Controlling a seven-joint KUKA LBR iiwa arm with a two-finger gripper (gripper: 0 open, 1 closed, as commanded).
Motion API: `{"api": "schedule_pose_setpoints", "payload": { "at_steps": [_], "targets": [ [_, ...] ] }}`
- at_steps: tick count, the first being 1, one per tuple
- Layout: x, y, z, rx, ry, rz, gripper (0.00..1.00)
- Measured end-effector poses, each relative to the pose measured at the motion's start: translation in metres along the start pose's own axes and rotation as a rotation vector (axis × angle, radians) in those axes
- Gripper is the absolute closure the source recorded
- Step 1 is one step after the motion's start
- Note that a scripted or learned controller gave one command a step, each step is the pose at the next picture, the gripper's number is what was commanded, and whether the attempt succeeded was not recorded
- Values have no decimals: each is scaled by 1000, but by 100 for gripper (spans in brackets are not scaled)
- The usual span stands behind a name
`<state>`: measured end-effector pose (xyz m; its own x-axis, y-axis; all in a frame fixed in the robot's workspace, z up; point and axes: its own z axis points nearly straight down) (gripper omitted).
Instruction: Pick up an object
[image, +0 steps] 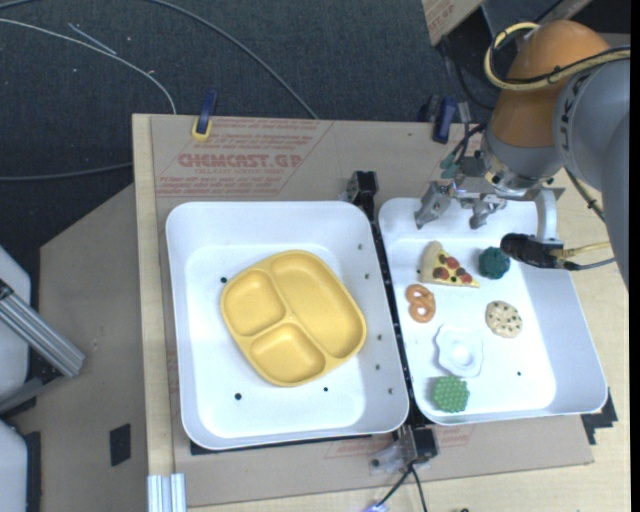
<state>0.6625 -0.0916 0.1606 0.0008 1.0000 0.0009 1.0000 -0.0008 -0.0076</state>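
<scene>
A divided tray (291, 316) lies in the left bin (190, 240), while the right bin (560, 350) holds a pizza slice (445, 267), pretzel (420, 302), cookie (503, 319) and egg (459, 353) (gripper (460, 206) hanging above its far end).

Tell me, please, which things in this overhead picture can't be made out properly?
- Gripper, camera view: fingers spread over the right bin's far rim; too small to tell whether the tips touch it.
- Dark teal item: too small and blurred to identify.
- Arm: cut off by the right edge.
- Bench print: blurred, faint.
- Black clip: the bins hide its lower part.
</scene>
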Motion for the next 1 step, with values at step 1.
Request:
{"api": "schedule_pose_setpoints", "payload": {
  "at_steps": [1],
  "targets": [
    [-9, 4, 49, -5, -1, 0, 0]
  ]
}}
